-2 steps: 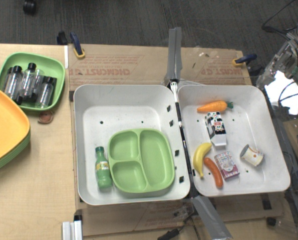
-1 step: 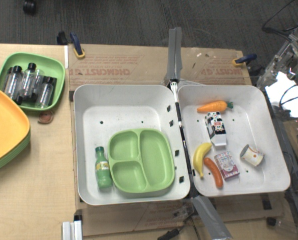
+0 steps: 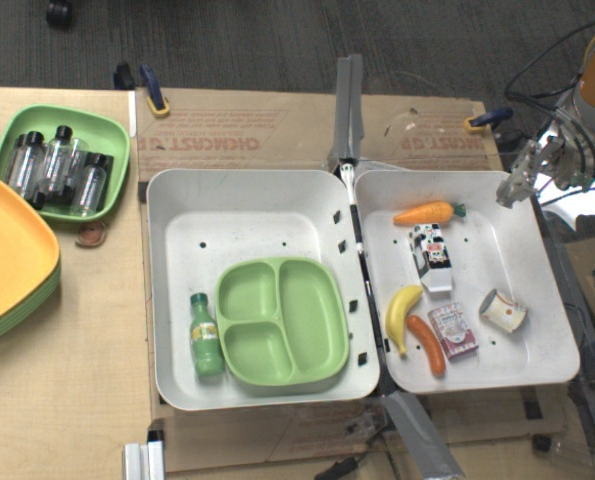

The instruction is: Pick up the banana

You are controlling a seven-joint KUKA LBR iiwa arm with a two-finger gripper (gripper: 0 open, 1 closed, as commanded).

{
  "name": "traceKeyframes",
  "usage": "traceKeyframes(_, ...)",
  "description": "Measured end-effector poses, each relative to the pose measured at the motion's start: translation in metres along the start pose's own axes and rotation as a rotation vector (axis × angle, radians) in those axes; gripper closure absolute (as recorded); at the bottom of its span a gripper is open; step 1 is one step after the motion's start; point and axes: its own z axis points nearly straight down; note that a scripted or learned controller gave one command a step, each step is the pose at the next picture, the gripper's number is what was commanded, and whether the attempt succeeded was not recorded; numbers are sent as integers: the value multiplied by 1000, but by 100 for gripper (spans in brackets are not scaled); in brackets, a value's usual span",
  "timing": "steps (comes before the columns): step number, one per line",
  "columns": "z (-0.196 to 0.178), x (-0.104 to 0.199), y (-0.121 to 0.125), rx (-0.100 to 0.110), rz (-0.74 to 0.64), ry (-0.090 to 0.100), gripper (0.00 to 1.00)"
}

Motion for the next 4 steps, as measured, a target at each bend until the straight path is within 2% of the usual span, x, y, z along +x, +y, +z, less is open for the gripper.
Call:
traceKeyframes(1,-40,-3,1,-1,-171,-3,100)
traceKeyframes(2,-78,2,6,-1,-267,-3,100)
traceKeyframes(3,-68,-8,4,-1,-511,-3,100)
traceKeyframes(4,-86,-13,6,-2,-677,-3,100)
